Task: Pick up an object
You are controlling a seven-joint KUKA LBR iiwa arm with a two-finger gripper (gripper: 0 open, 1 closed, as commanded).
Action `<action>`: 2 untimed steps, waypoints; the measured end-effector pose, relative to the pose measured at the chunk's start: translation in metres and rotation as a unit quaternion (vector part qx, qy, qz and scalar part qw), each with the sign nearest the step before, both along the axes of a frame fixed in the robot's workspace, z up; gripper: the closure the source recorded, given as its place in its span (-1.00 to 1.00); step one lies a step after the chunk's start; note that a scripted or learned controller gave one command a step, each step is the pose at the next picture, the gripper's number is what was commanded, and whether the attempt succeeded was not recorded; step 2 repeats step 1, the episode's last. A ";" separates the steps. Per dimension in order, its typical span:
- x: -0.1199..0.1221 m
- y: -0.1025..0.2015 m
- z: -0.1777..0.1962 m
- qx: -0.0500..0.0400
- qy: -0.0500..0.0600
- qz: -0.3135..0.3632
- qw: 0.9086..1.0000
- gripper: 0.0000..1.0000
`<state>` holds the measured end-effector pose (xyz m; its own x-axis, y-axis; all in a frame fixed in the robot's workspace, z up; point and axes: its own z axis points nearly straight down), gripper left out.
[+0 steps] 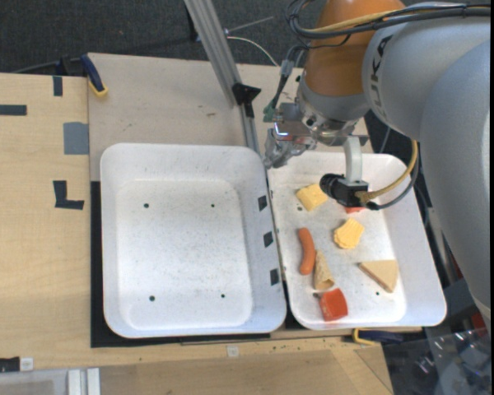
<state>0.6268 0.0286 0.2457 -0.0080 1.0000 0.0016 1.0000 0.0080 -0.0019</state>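
Observation:
My gripper [278,152] hangs over the far left corner of the right bin [420,303], above the wall shared with the left bin. In the right bin lie a pale yellow block [311,197], a second yellow chunk [349,234], an orange sausage [306,251], a tan cone-shaped piece [322,273], a red piece [333,304] and a tan wedge [380,274]. The yellow block is the nearest item, a little to the front right of the gripper. Nothing shows held in the gripper. A small red item [354,210] peeks from under a black cable plug.
The left bin [115,171] sits beside the right one. A slanted metal pole [218,52] rises just behind the gripper. A blue and yellow clamp [95,76] lies at the back left. The arm's grey body covers the right side.

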 end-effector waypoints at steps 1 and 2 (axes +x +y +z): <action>-0.009 0.052 -0.021 0.000 0.001 -0.001 1.000 1.00; -0.009 0.052 -0.021 0.000 0.001 -0.001 1.000 1.00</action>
